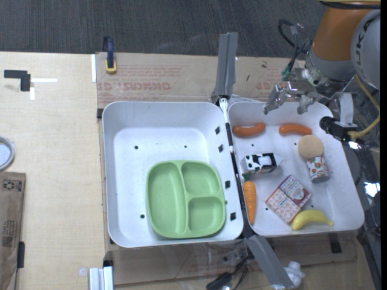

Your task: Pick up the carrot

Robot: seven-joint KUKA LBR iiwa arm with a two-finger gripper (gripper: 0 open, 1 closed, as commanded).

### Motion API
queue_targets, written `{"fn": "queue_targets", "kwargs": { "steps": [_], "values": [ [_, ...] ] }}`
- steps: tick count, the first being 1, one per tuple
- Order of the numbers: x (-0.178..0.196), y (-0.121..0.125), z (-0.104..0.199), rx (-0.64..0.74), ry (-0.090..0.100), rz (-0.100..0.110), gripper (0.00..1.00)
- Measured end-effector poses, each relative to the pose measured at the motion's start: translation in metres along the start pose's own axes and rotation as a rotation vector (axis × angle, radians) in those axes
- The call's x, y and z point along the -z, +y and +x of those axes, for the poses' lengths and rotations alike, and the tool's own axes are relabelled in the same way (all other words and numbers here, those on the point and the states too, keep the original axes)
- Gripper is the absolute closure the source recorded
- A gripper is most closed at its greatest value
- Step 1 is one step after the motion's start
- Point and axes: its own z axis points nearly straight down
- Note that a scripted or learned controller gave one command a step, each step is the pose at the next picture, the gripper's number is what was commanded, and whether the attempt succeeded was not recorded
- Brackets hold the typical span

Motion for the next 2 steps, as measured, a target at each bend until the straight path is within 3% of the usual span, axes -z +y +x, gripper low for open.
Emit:
{"fn": "queue_targets", "kwargs": {
  "steps": [1,2],
  "values": [
    [-0.084,-0.048,0.006,0.211,0.0,-0.002,0.0],
    [-0.023,-0.111,0.059,0.333,0.0,-0.001,0.0]
  ]
}}
